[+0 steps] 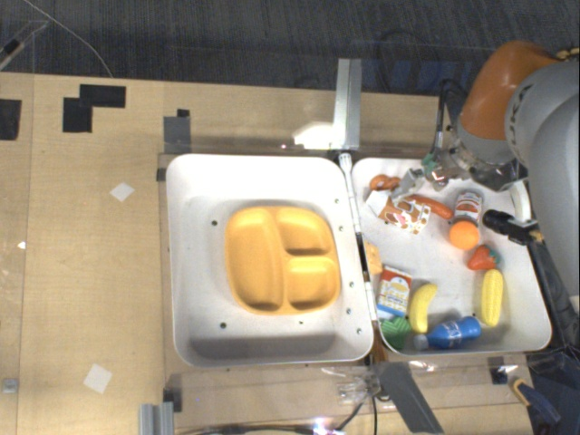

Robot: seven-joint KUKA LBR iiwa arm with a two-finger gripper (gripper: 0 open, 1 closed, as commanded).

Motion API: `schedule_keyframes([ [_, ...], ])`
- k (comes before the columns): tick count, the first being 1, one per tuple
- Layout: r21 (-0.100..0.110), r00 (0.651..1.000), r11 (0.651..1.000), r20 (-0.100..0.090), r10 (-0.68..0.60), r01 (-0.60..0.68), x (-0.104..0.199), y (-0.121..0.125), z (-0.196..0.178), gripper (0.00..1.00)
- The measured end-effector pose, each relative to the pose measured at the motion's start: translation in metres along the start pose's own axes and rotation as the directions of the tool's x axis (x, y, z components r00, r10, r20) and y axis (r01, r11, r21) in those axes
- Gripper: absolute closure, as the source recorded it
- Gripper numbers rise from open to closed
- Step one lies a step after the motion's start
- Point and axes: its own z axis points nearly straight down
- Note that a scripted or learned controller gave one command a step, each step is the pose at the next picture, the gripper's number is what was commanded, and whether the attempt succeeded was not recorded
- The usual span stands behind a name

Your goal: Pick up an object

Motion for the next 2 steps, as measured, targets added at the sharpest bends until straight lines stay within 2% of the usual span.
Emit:
schedule_keyframes([
  [1, -0.022, 1.0, 1.0, 0.012, -0.01, 0.011, 0.0, 0.007, -0.017, 1.0],
  [2, 0.028, 0.993, 0.992, -0.004, 0.122, -0.122, 0.034, 0.011, 0.016, 1.0],
])
